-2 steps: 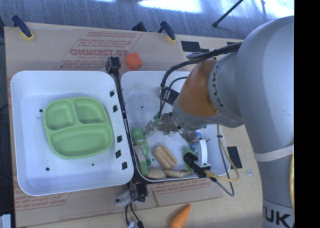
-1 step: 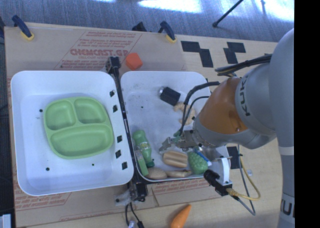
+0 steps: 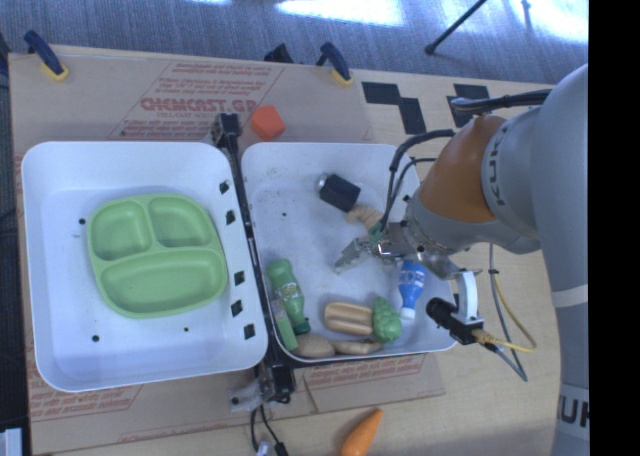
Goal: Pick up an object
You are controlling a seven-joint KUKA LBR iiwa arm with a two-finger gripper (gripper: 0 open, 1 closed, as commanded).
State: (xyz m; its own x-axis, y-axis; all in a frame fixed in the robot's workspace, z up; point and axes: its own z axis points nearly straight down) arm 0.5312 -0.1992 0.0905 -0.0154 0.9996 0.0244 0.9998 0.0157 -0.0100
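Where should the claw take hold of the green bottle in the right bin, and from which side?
Grip the green bottle across its narrow body, near the middle, coming straight down from above. It lies flat along the right bin's left wall, so side approaches look blocked by the wall. The fingers would best straddle its width, though room on the wall side looks tight.

Two white bins (image 3: 60, 364); a pale green divided plate (image 3: 155, 252) in the nine o'clock bin; a green bottle (image 3: 285, 302), tan hot dog (image 3: 348, 318) and blue-and-white tube (image 3: 410, 289) in the three o'clock bin; orange block (image 3: 266, 123) at twelve.
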